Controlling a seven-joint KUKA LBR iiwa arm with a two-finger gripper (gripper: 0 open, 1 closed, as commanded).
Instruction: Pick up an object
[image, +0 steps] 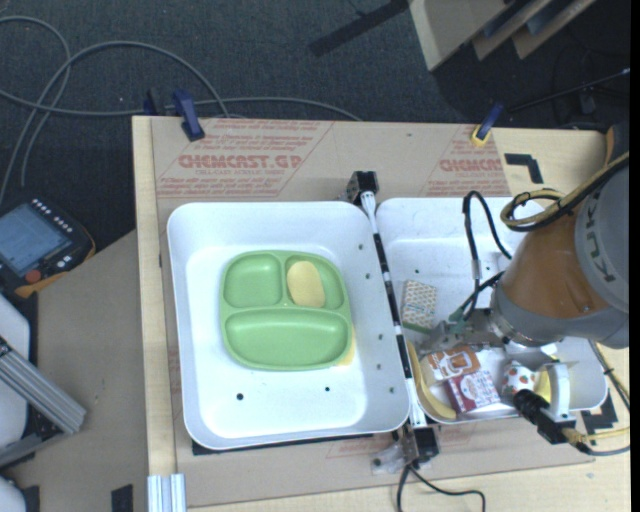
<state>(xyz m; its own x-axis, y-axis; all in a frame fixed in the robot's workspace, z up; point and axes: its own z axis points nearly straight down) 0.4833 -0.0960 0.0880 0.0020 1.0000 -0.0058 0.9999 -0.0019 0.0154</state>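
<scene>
Where the near edge of the table (280, 470) meets the right bin (440, 225), a red and white packet (468, 385) lies flat on a yellowish piece against that bin's near wall, with a small round red and white item (518, 378) just to its right. Just beyond the packet the pincer (452, 333) hangs low over the bin floor, its dark tip close to a small green scrap; whether its fingers are apart or together I cannot tell, as the wrist hides them. A patterned square packet (420, 297) lies tilted a little farther back and to the left, near the divider between the bins. Behind the pincer the arm (560, 280) rises to the right, its orange band wrapped with black cable. Over in the left bin (200, 240) rests a green divided plate (285, 310), with a pale yellow oval item (307, 284) in its far right compartment. Farther off, two clamps grip the far edge of the brown board.
</scene>
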